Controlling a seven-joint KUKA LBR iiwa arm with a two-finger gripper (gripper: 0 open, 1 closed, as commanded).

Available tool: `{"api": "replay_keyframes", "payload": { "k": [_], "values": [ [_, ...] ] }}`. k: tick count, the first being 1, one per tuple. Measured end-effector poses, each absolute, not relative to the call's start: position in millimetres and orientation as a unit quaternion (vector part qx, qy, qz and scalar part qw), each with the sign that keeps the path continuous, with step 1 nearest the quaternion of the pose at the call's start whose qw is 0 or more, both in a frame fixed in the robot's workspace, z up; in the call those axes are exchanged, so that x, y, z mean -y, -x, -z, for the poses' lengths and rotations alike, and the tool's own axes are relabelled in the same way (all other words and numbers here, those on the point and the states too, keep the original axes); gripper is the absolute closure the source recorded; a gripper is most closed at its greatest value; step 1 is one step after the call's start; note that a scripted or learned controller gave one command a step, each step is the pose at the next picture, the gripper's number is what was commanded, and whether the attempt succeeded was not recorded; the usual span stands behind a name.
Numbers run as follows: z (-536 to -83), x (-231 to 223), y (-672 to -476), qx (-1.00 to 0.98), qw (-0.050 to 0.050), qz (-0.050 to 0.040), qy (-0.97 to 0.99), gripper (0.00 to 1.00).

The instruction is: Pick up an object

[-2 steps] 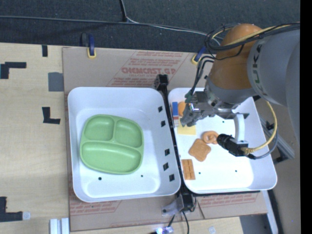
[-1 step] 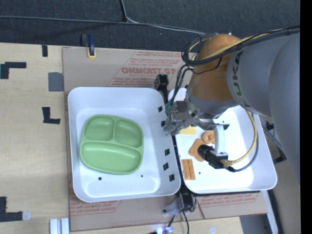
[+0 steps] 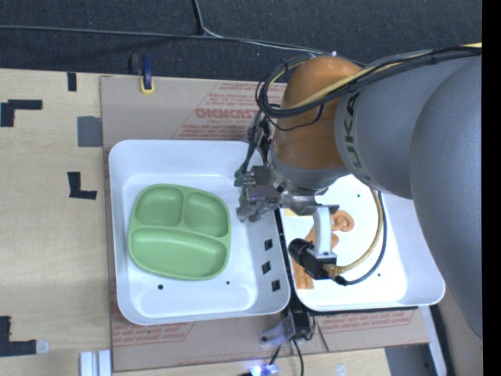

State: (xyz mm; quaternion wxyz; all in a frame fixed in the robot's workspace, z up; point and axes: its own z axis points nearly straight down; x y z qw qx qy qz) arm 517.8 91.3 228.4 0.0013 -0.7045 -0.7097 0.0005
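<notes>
Camera view: the claw hangs at mid-frame over the seam between the two bins; whether it is open or closed, I cannot tell. The green plate lies just left of it in the left bin. A small orange thing lies to its right.

Cut off by the view's right edge: the bulk of the grey arm. Hidden under its orange band: the far left corner of the right bin and part of the red lettering on the cardboard sheet. Half covered in that bin: an orange object, too little on show to name; a second orange scrap near the front wall. Too dark and tangled to read: the gripper, over the wall between the bins. Too small to identify: dark specks on the right side of the left bin. Blurred: a metal fitting at the front of the bench.
</notes>
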Motion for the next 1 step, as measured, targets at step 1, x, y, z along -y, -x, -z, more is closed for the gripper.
{"api": "replay_keyframes", "payload": {
  "k": [1],
  "values": [
    [-227.9,-88.3,-518.4,0.708,0.001,-0.001,0.706,0.0]
  ]
}}
